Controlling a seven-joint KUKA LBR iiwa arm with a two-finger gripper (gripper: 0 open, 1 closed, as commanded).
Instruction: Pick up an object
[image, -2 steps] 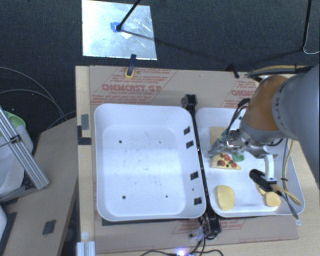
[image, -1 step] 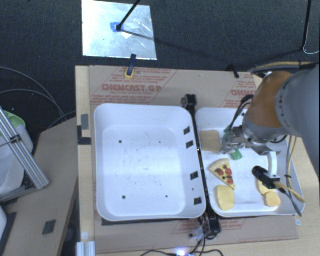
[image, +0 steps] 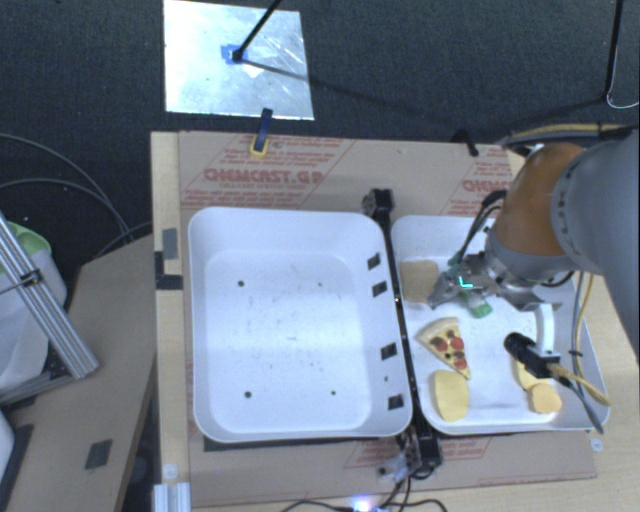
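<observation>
Here, the end effector (image: 452, 288) is seen low inside the right bin (image: 500, 412), though whether it is spread or pressed together cannot be told. A pizza slice toy (image: 446, 343) is found just below it, and a pale tan piece (image: 419, 274) lies just beside it on the left. A yellow oval piece (image: 450, 395) is placed further below, beyond the slice.

Smooth white plastic bins (image: 290, 235) (slightly scuffed), matt cardboard sheet (image: 300, 165)
</observation>
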